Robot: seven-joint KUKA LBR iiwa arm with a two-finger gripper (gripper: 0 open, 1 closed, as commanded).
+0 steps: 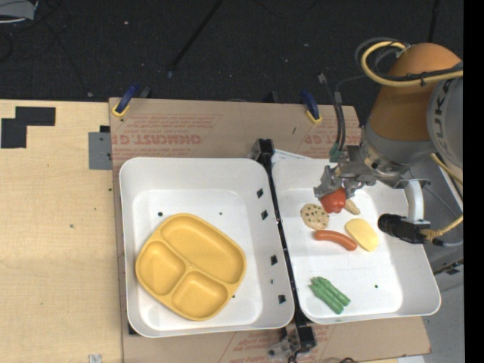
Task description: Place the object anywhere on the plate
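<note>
A yellow plate (190, 265) with three compartments lies in the left bin (144, 180). In the right bin (408, 293) are a red toy piece (333, 200), a speckled cookie (314, 216), a red sausage (335, 239), a yellow wedge (362, 234) and a green bean bundle (329, 293). My gripper (336, 190) hangs over the upper part of the right bin, right above the red toy piece. The red piece sits at the fingertips, and a small tan piece (352, 206) lies just to its right.
Both white bins rest on a cardboard sheet (204, 123) held by clamps at the back. A black divider clip (265, 153) runs between the bins. The wooden bench (53, 225) extends to the left.
</note>
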